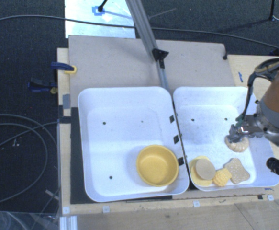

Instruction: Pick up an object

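Note:
My gripper [236, 136] is low in the right bin [211, 104], near its right wall. It sits directly over a pale beige lumpy item [239, 145], touching or just above its top; part of that item is hidden under the gripper. Along the front of the same bin lie a tan round disc [205, 168] on a small yellow plate [195, 172], a yellow ridged piece [221, 177] and a slice of toast [237, 170]. A yellow bowl [157, 165] stands upright in the left bin [120, 109], near its front right corner.
The arm's grey and orange wrist [278, 99] overhangs the right bin's right edge. A grey pole [144, 23] slants across the board behind the bins. The divider [175, 128] between the bins carries small black clips.

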{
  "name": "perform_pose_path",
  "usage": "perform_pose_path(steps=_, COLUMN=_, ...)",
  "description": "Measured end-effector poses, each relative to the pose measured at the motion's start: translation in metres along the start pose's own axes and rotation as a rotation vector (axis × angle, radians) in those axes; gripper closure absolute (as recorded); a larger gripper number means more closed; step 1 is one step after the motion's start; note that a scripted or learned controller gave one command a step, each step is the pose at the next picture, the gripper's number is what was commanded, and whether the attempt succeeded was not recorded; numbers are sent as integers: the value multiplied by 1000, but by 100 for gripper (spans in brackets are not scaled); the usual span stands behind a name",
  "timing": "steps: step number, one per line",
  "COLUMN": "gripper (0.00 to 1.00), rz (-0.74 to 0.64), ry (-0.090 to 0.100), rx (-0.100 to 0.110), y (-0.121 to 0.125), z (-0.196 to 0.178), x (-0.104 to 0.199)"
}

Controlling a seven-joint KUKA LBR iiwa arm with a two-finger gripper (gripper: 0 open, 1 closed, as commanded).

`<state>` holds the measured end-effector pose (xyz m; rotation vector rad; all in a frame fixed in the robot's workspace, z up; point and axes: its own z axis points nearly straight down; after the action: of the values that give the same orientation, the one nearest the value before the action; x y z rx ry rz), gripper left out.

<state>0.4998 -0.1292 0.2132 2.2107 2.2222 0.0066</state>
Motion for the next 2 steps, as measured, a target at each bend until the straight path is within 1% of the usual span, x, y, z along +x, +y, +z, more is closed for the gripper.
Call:
perform_pose_path(steps=1, gripper=100, rz=-6, ry=4, rx=5, y=13, z=-9, x=57)
perform_pose_path(steps=2, gripper=100, rz=-7, ry=4, rx=7, y=11, z=-9, x=120)
